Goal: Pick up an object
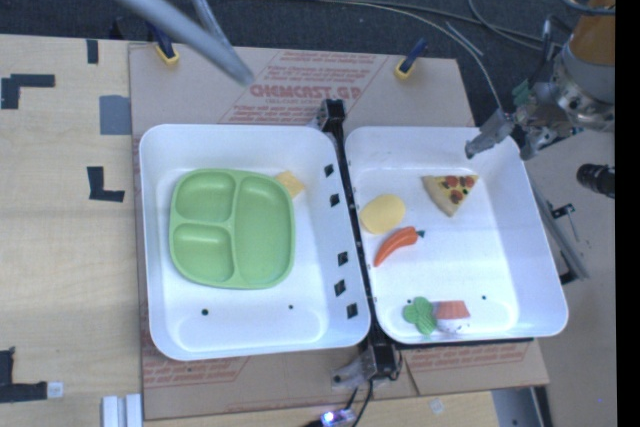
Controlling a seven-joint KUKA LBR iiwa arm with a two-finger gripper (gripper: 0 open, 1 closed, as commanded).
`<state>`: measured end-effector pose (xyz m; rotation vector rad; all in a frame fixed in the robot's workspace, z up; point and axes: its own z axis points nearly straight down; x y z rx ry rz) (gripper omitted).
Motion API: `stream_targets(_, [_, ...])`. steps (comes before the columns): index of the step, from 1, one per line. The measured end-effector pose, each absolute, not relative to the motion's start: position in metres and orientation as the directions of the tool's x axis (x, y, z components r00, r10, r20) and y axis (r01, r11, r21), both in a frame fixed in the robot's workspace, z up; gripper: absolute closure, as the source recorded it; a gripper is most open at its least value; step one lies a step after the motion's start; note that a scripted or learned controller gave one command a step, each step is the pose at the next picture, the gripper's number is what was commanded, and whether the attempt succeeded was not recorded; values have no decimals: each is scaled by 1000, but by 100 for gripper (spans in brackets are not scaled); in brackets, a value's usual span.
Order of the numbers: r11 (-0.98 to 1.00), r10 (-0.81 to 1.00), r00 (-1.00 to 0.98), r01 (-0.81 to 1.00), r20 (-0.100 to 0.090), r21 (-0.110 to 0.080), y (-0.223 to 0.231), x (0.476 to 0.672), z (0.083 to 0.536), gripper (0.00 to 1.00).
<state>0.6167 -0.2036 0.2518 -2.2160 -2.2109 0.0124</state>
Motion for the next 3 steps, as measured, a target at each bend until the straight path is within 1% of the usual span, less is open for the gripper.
stream_targets(1, [1, 1000, -1, 1000, 0, -1, -203, 619, 260, 0])
stream_targets(2, [2, 1000, -2, 1000, 1, -6, -196, 624, 199, 0])
stream_targets(3, [3, 1000, -3, 1000, 0, -5, -192, 632, 150, 0])
